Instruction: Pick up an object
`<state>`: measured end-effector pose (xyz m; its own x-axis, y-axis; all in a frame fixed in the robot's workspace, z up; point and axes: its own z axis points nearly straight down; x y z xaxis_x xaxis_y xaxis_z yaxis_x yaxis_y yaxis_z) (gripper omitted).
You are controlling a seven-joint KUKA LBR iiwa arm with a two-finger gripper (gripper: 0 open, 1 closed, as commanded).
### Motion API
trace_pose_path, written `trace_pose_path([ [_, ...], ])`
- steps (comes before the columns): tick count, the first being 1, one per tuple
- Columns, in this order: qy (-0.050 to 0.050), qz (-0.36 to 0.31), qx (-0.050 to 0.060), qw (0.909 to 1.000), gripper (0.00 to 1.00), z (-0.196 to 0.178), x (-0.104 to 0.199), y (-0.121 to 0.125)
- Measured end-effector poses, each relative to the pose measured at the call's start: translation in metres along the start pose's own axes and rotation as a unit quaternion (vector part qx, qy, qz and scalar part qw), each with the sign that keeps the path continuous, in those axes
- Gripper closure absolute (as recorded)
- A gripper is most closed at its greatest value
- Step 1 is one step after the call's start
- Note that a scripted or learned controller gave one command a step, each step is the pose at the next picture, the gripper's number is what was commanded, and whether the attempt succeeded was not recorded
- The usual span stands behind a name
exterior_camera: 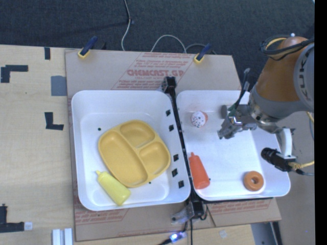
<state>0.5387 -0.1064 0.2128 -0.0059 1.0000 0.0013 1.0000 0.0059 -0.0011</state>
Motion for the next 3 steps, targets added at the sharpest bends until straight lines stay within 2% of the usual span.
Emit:
trace_pose_path([
  [1, 0.0, 0.0, 0.0, 1.0, 1.0, -0.002, 0.049, 0.017],
  [2, 0.0, 0.0, 0.001, 1.0, 1.0, 0.007, 0.102, 0.021],
  [3, 0.0, -0.001, 0.0, 1.0, 1.0, -0.006, 0.157, 0.032],
])
